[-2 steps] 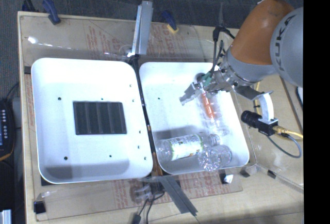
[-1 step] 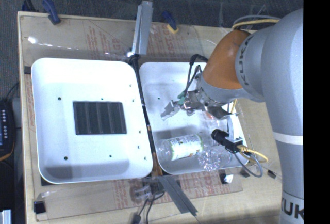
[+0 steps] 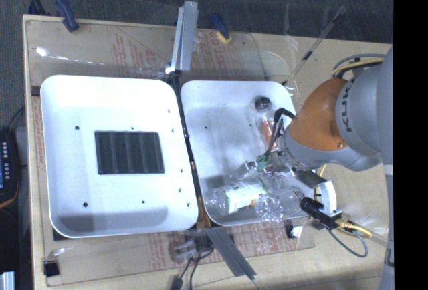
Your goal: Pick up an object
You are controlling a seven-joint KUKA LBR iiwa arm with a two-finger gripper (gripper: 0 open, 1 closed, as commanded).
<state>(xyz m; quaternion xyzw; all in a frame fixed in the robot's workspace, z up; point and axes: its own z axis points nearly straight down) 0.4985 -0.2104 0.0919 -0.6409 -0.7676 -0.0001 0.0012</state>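
**Reaching into the right bin: arm over a heap of clear plastic**

Looking down at a slant, the camera shows a wooden desk (image 3: 100,41) that carries two shallow white bins side by side. The left bin (image 3: 67,115) holds a dark ribbed rectangular panel (image 3: 129,152) lying flat near its middle. The right bin (image 3: 214,115) holds the loose objects, all gathered toward its near right part. A crumpled clear plastic bottle (image 3: 234,198) with a white, green and orange label lies on its side along the near wall. Just beside it, toward the right corner, sits a wad of clear crinkled plastic (image 3: 271,210). A small dark round cap (image 3: 262,104) rests farther back, near the far right corner, apart from the heap.

The grey arm (image 3: 364,115) enters from the right, its orange band (image 3: 317,125) hanging over the right rim of the right bin. The hand (image 3: 267,160) sits low over the bin, just above the bottle and the plastic wad, with thin orange and black cables running down to it. How far the hand is open cannot be told, nor whether it has hold of anything, since the wrist and clutter hide its tip.

Blue clamps (image 3: 67,15) grip the far edge of the desk, and a grey metal bar (image 3: 184,35) stands between the bins at the back.
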